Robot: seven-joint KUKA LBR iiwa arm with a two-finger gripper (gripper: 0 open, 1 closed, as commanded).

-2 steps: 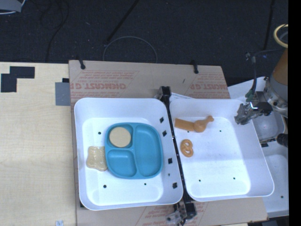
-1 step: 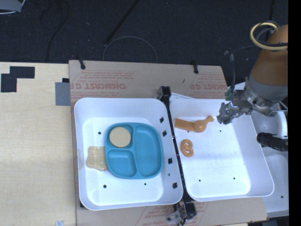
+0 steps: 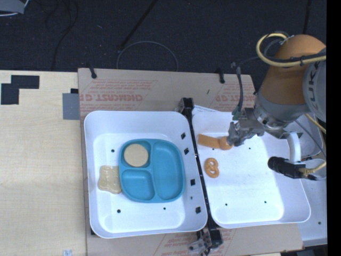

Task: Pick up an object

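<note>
The camera looks down on a pale wooden bench (image 3: 37, 164) with a sheet of brown cardboard (image 3: 138, 89) laid on it, printed with reddish lettering. Beyond the bench's far edge the floor is dark carpet (image 3: 176, 25) with thin cables lying across it. Black and grey patches mark the bench at the far left.

Two shallow white bins sit side by side on the cardboard, touching along a black clamp strip in the middle. The left bin (image 3: 101, 217) holds a blue divided plate (image 3: 152, 170) with a round tan biscuit (image 3: 135, 154) in its far-left compartment. A pale, bumpy cracker (image 3: 109, 179) lies just beside the plate's left edge, on the bin floor.

The right bin (image 3: 256, 207) holds a small brown pretzel (image 3: 211, 167) near its left wall and, a little farther back, a flat orange-brown strip (image 3: 213, 141). The arm reaches in from the right, its orange band high at the far right. The gripper (image 3: 235, 138) is down at the strip's right end, touching or overlapping it; whether its fingers are wide, narrow, or closed on the strip cannot be told from here.
</note>
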